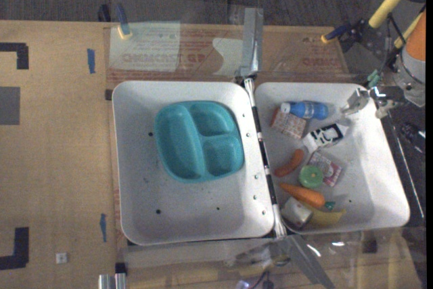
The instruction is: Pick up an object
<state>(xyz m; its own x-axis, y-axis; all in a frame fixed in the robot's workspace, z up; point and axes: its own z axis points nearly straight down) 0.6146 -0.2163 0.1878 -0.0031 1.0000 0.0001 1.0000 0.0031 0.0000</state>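
Camera view, writing: the clear sheet lying on the table behind the 2 bins carries faint reddish lettering, too blurred to read. A small white pack with a black mark in the right bin has a bold black figure on it, not legible as a word. A small printed carton and a pinkish packet show patterns, with no readable text.

Camera view, end effector: the end effector sits at the upper right corner of the right bin, over its rim. Whether its fingers are spread or pressed together cannot be told; nothing can be seen held in it. The orange band of the arm is at the right edge of the view.

Camera view, right bin contents: a blue bottle lies on its side near the far wall, just left of the end effector. The printed carton lies just below it. An orange sausage-shaped piece lies near the left wall. A green round lid rests beside the pinkish packet. A carrot lies below it, with a white cup and a banana at the near wall.

Camera view, left bin: the left bin holds 1 teal divided plate with 3 compartments, lying flat.
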